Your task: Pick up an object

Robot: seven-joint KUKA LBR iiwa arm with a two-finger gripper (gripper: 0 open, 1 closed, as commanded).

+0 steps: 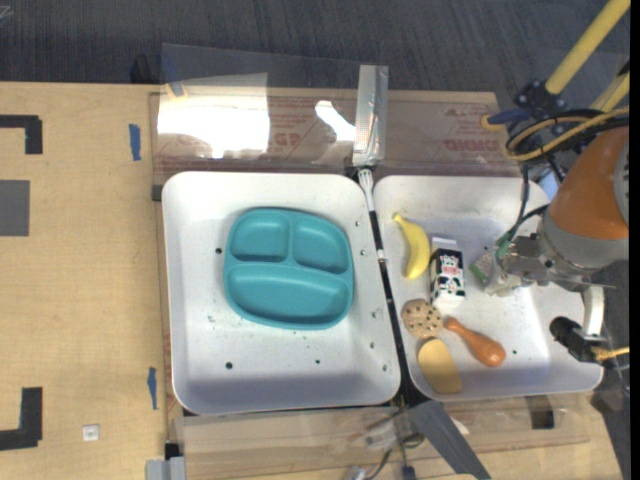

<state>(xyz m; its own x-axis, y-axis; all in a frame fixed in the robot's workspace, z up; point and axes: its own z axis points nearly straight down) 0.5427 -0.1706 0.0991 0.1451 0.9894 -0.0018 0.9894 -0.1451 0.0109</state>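
The right bin (520,313) holds a yellow banana (412,246) near its left wall. Just right of the banana stands a small black-and-white carton (448,273). Below them lie a round brown speckled piece (420,316), an orange drumstick-shaped toy (476,343) and a tan scoop-shaped piece (439,364). My gripper (497,271) hangs low over the bin's right half, a little right of the carton and apart from it. Something small and greenish (484,268) shows at its tip; I cannot make out what it is.
The left bin (190,318) carries a teal divided plate (290,268) in its middle. A ridge (385,298) separates the two bins. The grey arm with its orange band (595,203) covers the right bin's right edge. Yellow cables (560,128) loop behind it.
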